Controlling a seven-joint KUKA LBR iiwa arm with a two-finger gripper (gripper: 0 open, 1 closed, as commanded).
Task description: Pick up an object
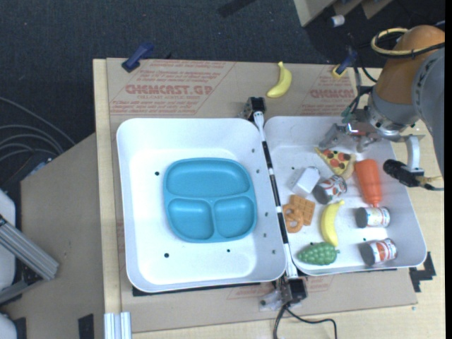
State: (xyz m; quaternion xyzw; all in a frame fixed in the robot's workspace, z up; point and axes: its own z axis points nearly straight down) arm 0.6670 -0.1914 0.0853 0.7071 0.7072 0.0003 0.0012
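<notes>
My gripper (347, 138) hangs over the back of the right bin (409, 210), its fingers spread open with nothing between them. Just below and in front of it lies a toy pizza slice (337, 161). An orange carrot-like toy (368, 181) rests to the right of the slice. Further forward are a white-grey block (306, 180), a small can (332, 188), a brown waffle piece (299, 212), a yellow banana (330, 222), green grapes (317, 253) and two more cans (372, 217) (379, 250).
The left bin (134, 189) holds a blue divided tray (210, 198). A second banana (280, 82) lies on the bench behind the bins. The ridge between the bins (272, 182) runs close to the block and waffle. The arm (402, 76) comes in from the upper right.
</notes>
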